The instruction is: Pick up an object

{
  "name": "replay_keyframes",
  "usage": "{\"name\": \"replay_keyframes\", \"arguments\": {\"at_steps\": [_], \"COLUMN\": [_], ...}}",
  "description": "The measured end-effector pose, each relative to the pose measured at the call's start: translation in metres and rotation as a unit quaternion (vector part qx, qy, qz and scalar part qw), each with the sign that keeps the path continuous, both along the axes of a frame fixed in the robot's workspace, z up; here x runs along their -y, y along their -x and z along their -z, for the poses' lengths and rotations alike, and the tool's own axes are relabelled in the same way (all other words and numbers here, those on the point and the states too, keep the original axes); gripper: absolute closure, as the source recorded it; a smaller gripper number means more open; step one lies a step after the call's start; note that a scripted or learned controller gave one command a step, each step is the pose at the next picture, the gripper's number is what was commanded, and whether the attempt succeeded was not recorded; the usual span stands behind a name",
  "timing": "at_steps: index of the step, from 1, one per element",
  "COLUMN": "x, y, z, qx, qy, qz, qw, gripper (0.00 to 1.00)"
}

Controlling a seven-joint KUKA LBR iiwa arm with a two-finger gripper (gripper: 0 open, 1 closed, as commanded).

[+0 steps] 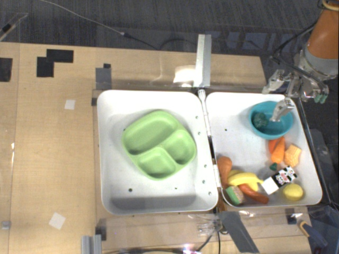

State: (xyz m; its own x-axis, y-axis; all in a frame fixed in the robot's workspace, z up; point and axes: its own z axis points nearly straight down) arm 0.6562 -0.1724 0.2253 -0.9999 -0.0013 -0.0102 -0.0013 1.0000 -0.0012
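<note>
Gripper [279, 111] dips metal fingers into round teal bowl [271, 119], right bin [233, 136] far corner; finger state unclear; smooth green divided plate [159, 143] lies in left bin [114, 157]

Bins [153, 202] look like smooth white plastic, kinda matt. Green tray [159, 144] is soft-sheen plastic, blue bowl [271, 119] upper right is glossier. Bench [47, 142] looks like pale wood, flat finish.

Gripper [280, 111] over blue bowl [271, 119], right bin's [238, 136] far corner; green divided plate [159, 143] mid left bin [111, 142].
</note>
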Motion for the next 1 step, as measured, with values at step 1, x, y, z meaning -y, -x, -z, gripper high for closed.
{"name": "replay_keyframes", "arguments": {"at_steps": [1], "x": [-0.0009], "y": [-0.0146], "z": [0.1285], "qx": [-0.002], "qy": [0.0], "qz": [-0.048], "qw": [0.9988], "gripper": [0.0]}}
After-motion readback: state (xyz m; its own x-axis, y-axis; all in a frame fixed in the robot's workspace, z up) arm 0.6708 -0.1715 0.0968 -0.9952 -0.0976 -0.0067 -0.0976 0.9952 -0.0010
